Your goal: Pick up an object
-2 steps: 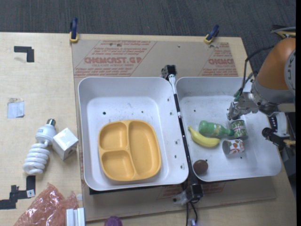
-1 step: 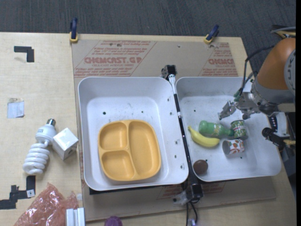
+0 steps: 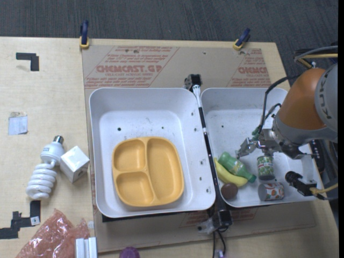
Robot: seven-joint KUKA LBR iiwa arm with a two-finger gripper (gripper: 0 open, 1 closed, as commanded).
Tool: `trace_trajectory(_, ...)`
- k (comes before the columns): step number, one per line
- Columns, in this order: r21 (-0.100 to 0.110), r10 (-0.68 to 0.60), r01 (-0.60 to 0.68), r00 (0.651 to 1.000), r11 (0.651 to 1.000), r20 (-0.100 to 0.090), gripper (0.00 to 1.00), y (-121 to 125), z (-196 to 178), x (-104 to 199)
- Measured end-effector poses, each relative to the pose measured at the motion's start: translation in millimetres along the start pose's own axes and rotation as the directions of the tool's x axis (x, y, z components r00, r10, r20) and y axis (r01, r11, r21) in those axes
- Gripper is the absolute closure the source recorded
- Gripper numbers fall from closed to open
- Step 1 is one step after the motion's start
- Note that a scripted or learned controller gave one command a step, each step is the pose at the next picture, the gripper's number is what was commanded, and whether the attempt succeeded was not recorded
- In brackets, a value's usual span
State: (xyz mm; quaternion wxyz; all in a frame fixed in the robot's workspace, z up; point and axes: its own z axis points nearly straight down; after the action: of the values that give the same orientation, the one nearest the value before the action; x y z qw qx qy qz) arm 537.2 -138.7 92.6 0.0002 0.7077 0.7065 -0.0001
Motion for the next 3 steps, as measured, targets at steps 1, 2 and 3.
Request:
trace_trajectory(1,-0.043,-0.009,0.01,1.0,0.999,0.013,0.0,-37.6,-6.5,2.8)
trace_trajectory(2,-0.042,-0.007,0.007,1.0,0.999,0.013,1.0,-37.0,-16.2,1.6)
trace_trajectory(3,-0.042,-0.007,0.008,1.0,0.999,0.013,0.0,-37.0,-16.2,1.6)
